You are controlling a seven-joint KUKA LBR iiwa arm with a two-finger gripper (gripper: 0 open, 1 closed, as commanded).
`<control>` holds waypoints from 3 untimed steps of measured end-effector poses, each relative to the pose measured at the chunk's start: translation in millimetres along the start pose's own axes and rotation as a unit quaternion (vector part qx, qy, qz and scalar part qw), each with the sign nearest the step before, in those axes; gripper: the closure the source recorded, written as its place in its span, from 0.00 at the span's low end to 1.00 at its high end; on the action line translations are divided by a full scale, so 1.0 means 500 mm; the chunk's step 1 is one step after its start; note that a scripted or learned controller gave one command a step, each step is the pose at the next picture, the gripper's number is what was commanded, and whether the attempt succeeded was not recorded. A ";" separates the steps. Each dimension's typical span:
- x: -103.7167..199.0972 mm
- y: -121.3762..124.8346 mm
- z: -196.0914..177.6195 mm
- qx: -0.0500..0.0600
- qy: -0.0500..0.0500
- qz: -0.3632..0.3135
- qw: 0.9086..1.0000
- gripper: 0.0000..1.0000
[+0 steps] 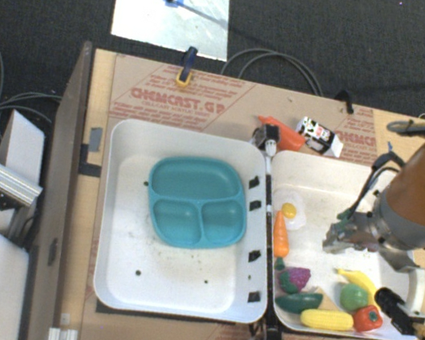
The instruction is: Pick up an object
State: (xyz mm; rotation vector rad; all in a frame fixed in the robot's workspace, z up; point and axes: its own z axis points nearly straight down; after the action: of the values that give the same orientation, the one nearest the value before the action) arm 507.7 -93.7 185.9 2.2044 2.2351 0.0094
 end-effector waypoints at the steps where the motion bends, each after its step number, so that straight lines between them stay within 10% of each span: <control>1: -0.013 -0.002 0.007 0.002 -0.001 0.006 1.000 0.00; 2: -0.162 0.143 -0.109 -0.004 -0.005 0.007 1.000 0.00; 3: 0.006 0.174 0.100 0.005 0.001 0.001 1.000 0.00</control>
State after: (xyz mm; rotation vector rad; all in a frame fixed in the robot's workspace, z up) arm 594.8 -89.4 136.6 2.2128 2.2383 -0.0004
